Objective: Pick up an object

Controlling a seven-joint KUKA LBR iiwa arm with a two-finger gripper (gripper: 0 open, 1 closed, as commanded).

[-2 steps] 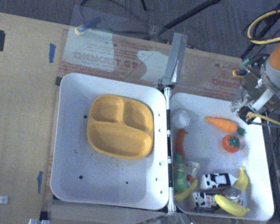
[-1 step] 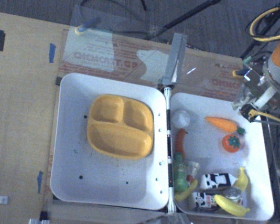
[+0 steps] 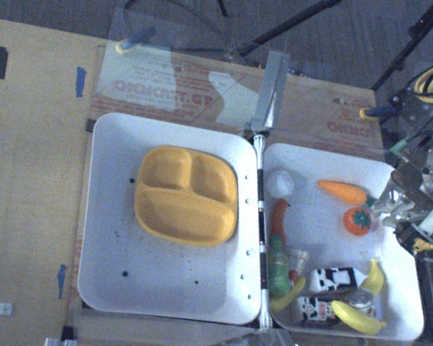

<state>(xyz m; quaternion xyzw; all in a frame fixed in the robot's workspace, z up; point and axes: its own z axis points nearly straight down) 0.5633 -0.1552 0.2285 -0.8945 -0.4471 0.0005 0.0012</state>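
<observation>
Small round orange-red toy tomato [image 3: 359,221] sits near the right bin's [image 3: 309,161] far right wall, just beside the metal pincer [image 3: 395,208], whose opening you cannot tell from here. Lower squarely over it, clear of the orange plastic carrot [image 3: 342,192] nearby.

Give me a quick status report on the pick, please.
Gripper at right bin's far right edge, holding nothing visible. Tomato and carrot lie nearest. Nothing blocking.

Even overhead light, soft pic w/ slight blur, faint shadows, mild glare on white bins [image 3: 102,215]
</observation>
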